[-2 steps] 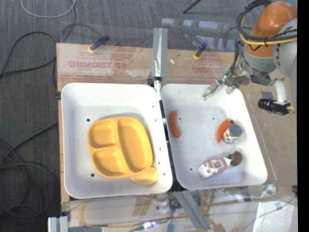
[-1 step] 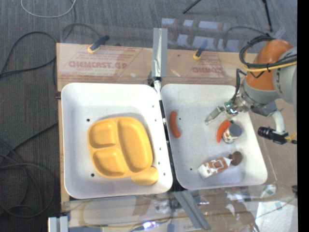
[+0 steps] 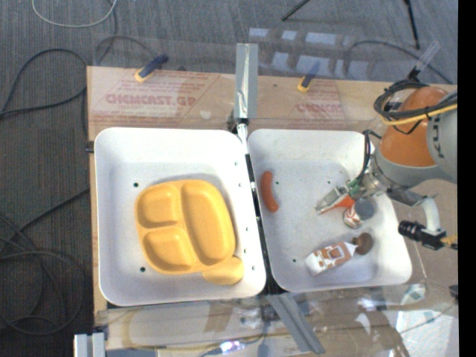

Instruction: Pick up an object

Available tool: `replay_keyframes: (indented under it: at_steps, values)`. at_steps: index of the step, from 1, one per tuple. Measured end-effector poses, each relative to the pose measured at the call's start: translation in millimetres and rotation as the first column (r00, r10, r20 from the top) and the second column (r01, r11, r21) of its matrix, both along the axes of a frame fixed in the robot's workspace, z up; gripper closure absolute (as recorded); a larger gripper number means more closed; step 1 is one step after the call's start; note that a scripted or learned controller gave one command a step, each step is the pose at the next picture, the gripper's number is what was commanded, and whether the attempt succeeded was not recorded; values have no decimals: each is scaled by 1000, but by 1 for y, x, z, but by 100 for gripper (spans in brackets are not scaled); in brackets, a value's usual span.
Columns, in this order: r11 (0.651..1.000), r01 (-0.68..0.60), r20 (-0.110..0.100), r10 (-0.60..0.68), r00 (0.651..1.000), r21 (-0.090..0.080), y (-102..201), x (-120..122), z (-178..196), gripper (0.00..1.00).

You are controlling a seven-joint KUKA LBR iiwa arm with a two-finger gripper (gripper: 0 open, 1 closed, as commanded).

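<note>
My gripper (image 3: 331,200) reaches in from the right and hovers low over the middle of the right bin (image 3: 297,149). Just under and right of it lie a small orange-and-white piece (image 3: 349,216) and a grey round piece (image 3: 365,210). An orange-red sausage (image 3: 268,191) lies to the gripper's left, near the bin's left wall. A brown round object (image 3: 363,242) and a white-and-brown packet (image 3: 330,257) rest toward the bin's front. I see nothing clearly held.
The left bin (image 3: 111,169) holds a yellow divided tray (image 3: 184,224) with a yellow lump (image 3: 224,271) at its front right corner. A raised rim (image 3: 251,199) separates the two bins. The orange-banded arm (image 3: 409,143) overhangs the right bin's right edge.
</note>
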State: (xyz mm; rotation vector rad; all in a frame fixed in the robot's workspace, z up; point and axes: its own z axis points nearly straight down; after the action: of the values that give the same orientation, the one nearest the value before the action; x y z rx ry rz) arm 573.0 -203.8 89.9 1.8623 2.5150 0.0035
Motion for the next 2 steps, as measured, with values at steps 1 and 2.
replay_keyframes:
  at_steps: [1, 2]
  values:
    - [1000, 0, 5, 0, 1000, 1, 1, 2, 10, 100]
    - [970, 242, -12, -242, 970, 3, 63, 73, 69, 100]
